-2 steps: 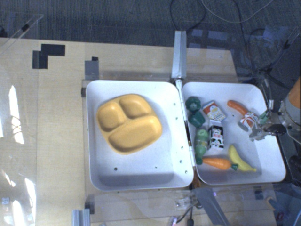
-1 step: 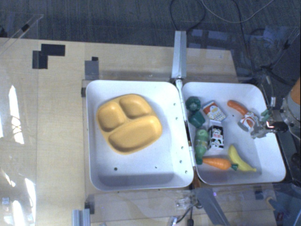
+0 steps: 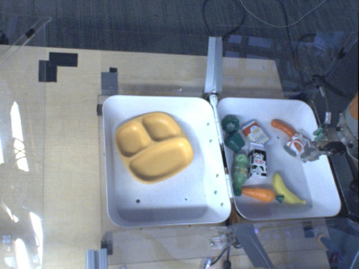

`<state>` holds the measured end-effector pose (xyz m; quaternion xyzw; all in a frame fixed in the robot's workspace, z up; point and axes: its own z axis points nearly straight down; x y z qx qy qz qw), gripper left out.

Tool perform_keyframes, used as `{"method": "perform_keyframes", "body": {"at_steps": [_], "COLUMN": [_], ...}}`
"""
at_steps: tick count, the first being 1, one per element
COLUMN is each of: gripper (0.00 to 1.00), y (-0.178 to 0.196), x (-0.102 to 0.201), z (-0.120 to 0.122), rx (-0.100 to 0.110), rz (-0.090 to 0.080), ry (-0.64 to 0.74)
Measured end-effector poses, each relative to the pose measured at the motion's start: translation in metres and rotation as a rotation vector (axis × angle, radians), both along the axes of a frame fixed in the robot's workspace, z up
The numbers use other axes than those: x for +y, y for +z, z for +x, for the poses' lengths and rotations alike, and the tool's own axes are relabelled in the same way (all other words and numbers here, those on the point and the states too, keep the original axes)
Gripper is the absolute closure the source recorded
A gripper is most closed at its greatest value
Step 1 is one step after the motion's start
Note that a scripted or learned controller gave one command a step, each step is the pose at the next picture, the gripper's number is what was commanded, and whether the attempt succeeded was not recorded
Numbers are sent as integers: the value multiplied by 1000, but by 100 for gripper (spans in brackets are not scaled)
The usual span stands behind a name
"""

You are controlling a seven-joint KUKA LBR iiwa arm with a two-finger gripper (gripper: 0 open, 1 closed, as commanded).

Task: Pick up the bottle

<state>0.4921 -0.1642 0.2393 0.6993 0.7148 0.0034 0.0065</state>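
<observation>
My gripper (image 3: 312, 150) is a small pale grey metal piece with a teal-green spot on its far side, blurred at this size. Behind it, to the right, my wrist is a boxy light grey block with dark joints (an orange patch shows just above it at the edge).

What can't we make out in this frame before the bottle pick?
- Pincer, camera view: small and blurred at the right bin's far edge; open or shut is unreadable.
- Arm: cut off by the right frame edge.
- Green bottle: too small to read cap or label.
- Red-white item beside the pincer: contact unclear, too blurred.
</observation>
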Motion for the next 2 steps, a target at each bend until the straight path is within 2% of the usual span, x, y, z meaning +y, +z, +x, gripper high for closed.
{"method": "perform_keyframes", "body": {"at_steps": [1, 2], "gripper": [100, 100], "y": [11, 67], "x": [0, -10], "z": [2, -4], "rx": [-5, 8], "rz": [-2, 2], "ry": [6, 6]}}
